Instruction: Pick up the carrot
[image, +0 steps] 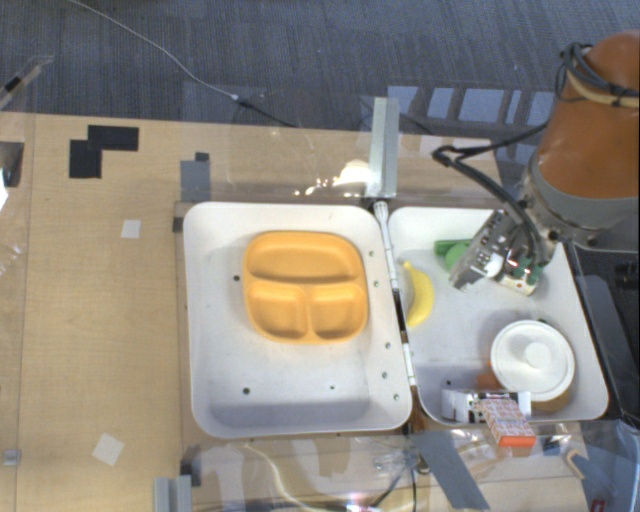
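Arm (590, 120) reaches in from the right edge, its orange band bulking large at the upper right and the grey wrist below it angling down and leftward over the right bin (590, 400). The hand (468, 268) sits at the end of that slope, tilted, in the bin's upper half, its tips pointing down and to the left. Whether it is open or closed I cannot tell; the tips blur into the metal body.

A green piece (450, 249) lies just left of the hand, touching or partly under it; it may be the carrot's leafy top, though I cannot be sure. An orange sliver (487, 380) peeks out well below the hand, at the left rim of a white bowl (532, 356); whether that is the carrot is also unclear. No carrot shows plainly between the tips.

A banana (419, 294) curves just left of and slightly below the hand, against the wall between the bins. Far below the hand, at the bin's near edge, lies a small box (505, 420) with red print.

Farther left of the hand, the left bin (215, 390) holds a yellow tray (304, 286) with three compartments. Both bins rest on the tan surface (90, 330).
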